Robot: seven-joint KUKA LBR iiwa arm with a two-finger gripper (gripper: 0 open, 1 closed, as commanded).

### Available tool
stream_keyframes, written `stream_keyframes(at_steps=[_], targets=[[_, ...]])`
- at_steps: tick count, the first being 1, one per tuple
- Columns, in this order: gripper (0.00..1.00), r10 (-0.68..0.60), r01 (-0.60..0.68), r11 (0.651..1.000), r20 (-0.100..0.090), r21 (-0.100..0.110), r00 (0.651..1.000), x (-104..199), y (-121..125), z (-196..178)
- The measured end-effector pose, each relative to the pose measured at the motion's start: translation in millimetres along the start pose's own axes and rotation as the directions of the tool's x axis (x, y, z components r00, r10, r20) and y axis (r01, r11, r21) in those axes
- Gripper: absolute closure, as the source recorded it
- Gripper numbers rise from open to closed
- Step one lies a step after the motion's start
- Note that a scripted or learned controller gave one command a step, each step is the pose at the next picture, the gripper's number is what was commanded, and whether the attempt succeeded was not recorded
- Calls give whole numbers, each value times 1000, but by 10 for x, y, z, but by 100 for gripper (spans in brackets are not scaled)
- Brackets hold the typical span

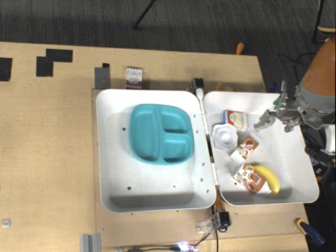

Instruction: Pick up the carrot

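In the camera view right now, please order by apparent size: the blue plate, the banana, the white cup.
1. blue plate, clearly the largest.
2. banana.
3. white cup, close to the banana in size, so this order is uncertain.

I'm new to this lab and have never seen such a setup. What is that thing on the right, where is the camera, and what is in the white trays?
The camera is fixed above the bench and looks down at a slant. The grey and orange thing at the right is a robot arm; at its end is a two-finger gripper, hanging over the right bin. I see nothing between its fingers. The left bin holds a teal divided plate. The right bin holds a banana, a small white cup and a few small printed cartons. The task is to pick up a carrot, but I cannot make one out in either bin.
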State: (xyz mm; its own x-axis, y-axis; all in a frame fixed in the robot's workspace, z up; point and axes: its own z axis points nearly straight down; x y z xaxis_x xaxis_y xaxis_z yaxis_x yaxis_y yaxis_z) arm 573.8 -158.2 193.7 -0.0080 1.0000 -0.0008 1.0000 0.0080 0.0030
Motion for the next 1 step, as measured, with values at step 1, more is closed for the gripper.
stream_keyframes(at_steps=[1], targets=[[0,400,-400,917,-2,-4,917,350,-1,-768]])
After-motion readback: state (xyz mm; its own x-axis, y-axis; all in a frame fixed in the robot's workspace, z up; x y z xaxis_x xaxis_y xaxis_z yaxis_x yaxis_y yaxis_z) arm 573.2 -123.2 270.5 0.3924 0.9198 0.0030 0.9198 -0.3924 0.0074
